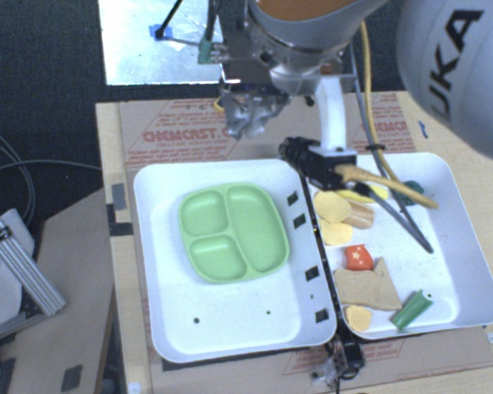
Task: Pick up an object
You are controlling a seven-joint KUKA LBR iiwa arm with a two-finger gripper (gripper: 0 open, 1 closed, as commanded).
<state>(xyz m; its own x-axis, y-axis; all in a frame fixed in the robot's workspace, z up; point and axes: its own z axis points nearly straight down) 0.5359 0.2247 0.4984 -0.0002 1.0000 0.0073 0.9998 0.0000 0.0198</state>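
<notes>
The grey arm with the orange band reaches in from the right over the pale counter. Its claw hangs above the printed cardboard sheet, just beyond the far rim of the left white bin. Whether the claw is open or closed I cannot tell, and no object is seen in it, so the pick is judged not yet begun. The left bin holds only a pale green divided plastic plate, lying flat with bare floor all round it. It is wide and low, so probably only its rim offers a hold. The right white bin carries the smaller candidates, crowded toward the wall shared by the two bins. These are a flat tan square piece, a short green stick just beside it near the front wall, a small red piece touching the tan square's far edge, and round yellow discs close to the shared wall. The green stick looks the best target, since its right side faces open floor. A straight descent closing across its narrow width should work, kept clear of the front wall and the tan square.
</notes>
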